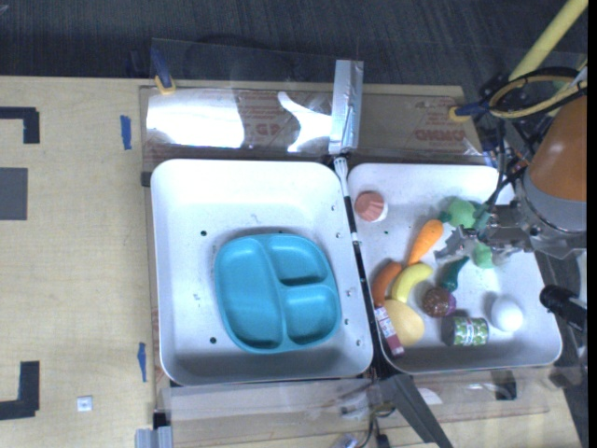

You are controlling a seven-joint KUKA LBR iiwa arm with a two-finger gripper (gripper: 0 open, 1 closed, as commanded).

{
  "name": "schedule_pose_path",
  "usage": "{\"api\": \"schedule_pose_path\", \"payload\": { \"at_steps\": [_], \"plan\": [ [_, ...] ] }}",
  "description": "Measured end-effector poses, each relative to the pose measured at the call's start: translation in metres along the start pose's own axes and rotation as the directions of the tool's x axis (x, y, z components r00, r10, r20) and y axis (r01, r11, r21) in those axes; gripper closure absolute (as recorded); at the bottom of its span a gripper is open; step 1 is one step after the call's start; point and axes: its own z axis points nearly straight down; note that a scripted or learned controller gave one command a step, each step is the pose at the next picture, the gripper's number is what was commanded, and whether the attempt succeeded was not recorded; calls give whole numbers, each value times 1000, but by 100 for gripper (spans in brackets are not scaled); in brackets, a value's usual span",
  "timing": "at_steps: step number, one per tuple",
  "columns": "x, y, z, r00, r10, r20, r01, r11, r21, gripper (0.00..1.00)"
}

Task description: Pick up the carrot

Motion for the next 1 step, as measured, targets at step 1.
{"api": "schedule_pose_path", "payload": {
  "at_steps": [1],
  "plan": [
    [6,58,93,1000,-7,0,7,1000,6,0]
  ]
}}
